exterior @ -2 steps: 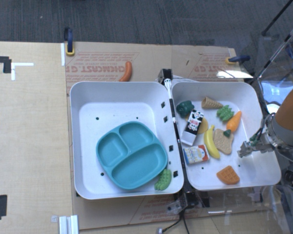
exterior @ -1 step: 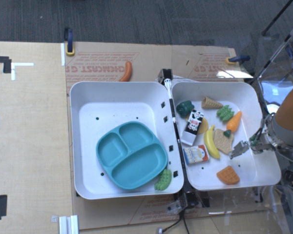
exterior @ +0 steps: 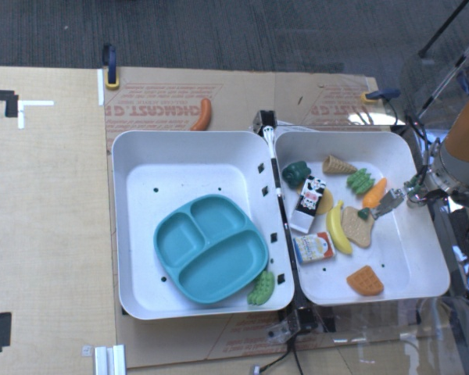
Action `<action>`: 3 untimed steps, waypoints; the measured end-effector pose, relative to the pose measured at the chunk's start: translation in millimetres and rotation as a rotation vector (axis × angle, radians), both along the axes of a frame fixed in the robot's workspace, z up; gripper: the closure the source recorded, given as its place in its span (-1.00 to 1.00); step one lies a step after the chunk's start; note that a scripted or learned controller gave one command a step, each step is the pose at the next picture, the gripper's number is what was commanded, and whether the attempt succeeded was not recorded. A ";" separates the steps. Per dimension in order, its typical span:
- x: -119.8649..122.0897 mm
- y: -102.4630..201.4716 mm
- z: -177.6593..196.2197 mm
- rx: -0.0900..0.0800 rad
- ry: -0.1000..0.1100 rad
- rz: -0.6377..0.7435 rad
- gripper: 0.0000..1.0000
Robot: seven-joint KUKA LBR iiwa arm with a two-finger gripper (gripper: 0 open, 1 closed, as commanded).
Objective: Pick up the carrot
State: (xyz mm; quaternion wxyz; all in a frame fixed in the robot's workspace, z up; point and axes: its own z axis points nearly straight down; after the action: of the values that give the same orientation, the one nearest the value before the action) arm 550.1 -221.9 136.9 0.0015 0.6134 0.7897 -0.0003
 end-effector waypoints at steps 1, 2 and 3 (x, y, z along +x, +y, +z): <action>83.0 9.5 -40.2 0.018 -0.002 -0.347 -1.00; 87.5 6.4 -23.6 0.006 -0.023 -0.340 1.00; 86.6 8.9 -26.9 0.010 -0.017 -0.339 -1.00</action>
State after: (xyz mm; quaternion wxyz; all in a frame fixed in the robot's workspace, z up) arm 636.7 -213.0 110.1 0.0050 0.7378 0.6750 0.0085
